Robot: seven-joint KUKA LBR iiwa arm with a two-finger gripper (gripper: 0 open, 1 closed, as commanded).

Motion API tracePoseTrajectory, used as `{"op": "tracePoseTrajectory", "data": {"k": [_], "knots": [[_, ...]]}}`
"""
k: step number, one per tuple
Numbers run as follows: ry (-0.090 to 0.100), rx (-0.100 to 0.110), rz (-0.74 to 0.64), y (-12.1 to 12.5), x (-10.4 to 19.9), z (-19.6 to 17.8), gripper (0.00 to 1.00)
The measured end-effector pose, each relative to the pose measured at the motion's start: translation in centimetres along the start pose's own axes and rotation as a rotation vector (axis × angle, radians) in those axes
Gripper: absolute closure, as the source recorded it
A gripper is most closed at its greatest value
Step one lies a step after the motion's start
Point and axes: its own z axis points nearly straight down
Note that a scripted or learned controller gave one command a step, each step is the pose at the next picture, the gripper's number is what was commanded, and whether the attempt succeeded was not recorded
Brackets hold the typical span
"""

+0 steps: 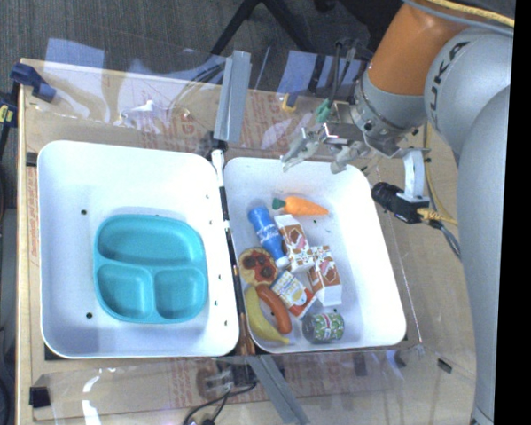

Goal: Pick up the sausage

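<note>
red sausage (274,311) lies beside banana (260,321), gripper (320,154) open above.

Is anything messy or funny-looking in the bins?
Nothing looks broken or spilled. The toy food is just jumbled together in the right bin: the sausage lies against the banana, near the can. The blue tray sits neatly in the left bin.

Blue tray (149,281), carrot (303,206), banana (260,321)
</note>
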Motion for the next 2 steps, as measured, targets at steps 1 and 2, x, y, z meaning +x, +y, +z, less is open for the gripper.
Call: {"op": "tracePoseTrajectory", "data": {"k": [1,2], "knots": [[0.000,0.000,-0.139,-9.4,-0.2,7.9,0.00],[0.001,0.001,-0.211,-12.4,0.5,16.3,0.00]]}}
